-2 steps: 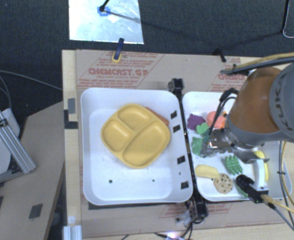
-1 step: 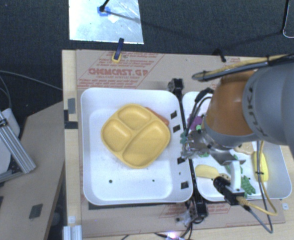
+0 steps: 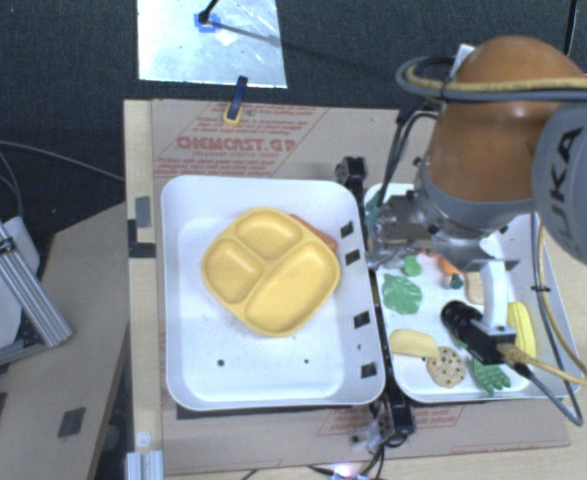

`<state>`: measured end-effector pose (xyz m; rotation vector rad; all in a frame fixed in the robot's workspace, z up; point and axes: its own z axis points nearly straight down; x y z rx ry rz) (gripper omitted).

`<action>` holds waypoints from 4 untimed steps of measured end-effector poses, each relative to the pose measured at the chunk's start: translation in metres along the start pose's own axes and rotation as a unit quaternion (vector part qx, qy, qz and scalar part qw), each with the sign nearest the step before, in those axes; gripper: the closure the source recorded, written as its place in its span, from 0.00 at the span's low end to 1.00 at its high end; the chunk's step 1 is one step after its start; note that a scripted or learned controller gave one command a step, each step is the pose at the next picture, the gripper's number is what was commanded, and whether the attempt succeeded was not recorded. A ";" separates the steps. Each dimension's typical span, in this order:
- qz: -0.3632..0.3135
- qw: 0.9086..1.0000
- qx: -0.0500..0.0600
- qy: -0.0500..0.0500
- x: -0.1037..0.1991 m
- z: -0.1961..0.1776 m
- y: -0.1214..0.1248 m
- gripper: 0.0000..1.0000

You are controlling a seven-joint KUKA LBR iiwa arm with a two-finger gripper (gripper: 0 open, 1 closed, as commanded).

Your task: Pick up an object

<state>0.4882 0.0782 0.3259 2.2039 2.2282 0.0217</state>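
Orange and grey, my wrist hangs over the far end of the right bin [image 3: 545, 386], hiding my pincer [image 3: 405, 240]; whether it is open or closed I cannot tell. Candidates lie near me there: a green leaf [image 3: 403, 294], a cookie [image 3: 445, 368], a yellow corn cob [image 3: 520, 328], probably scattered to give me choices. The left bin [image 3: 188, 368] bears a yellow divided plate [image 3: 271, 270]. Both bins rest on printed cardboard [image 3: 243, 140]; dark carpet lies beyond.
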 end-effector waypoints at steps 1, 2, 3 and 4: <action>0.001 1.000 -0.002 0.001 0.033 -0.143 0.002 1.00; 0.001 1.000 0.012 -0.003 0.072 -0.017 -0.002 1.00; -0.001 1.000 0.006 -0.001 0.070 -0.035 0.001 1.00; -0.004 1.000 0.005 -0.002 0.071 -0.045 0.001 1.00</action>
